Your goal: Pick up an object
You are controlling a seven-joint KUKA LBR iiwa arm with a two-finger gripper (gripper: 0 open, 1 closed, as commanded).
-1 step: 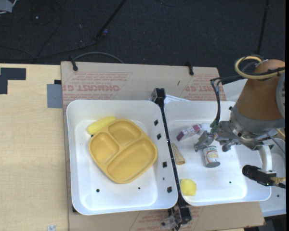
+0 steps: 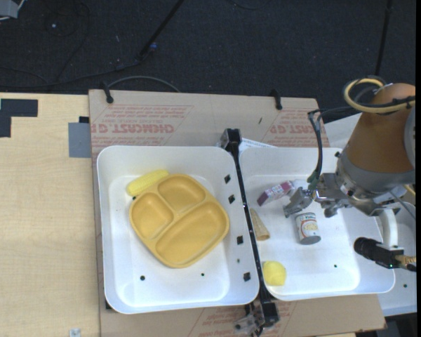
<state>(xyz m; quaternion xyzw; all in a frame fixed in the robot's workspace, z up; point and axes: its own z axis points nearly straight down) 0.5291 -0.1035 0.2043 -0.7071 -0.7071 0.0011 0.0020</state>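
White plastic made up both shallow bins on the bench (image 2: 35, 223), which stood side by side on a sheet of cardboard (image 2: 168, 121) with red print. The left bin (image 2: 119, 258) held a yellow divided tray (image 2: 179, 220) with three compartments, lying flat and turned at a slant. A yellow banana-shaped piece (image 2: 146, 181) lay just beside its upper left edge. A black strip (image 2: 242, 209) ran between the two bins.

The right bin (image 2: 323, 283) held four small things. A small can (image 2: 308, 228) with a pale label stood roughly upright near the middle. A purple and pink wrapper (image 2: 275, 192) lay up and to the left of it. A tan wedge (image 2: 258, 227) rested against the bin's left wall, and a yellow lump (image 2: 274, 273) sat near the front left corner, well apart from the can.

The grey arm (image 2: 379, 139) with its orange band reached in from the right, over the right bin. Its end effector (image 2: 298, 202) hung just above the can and beside the wrapper. Whether it was released or clenched could not be told from this angle, and nothing was visibly held in it. The can sat on the bin floor.
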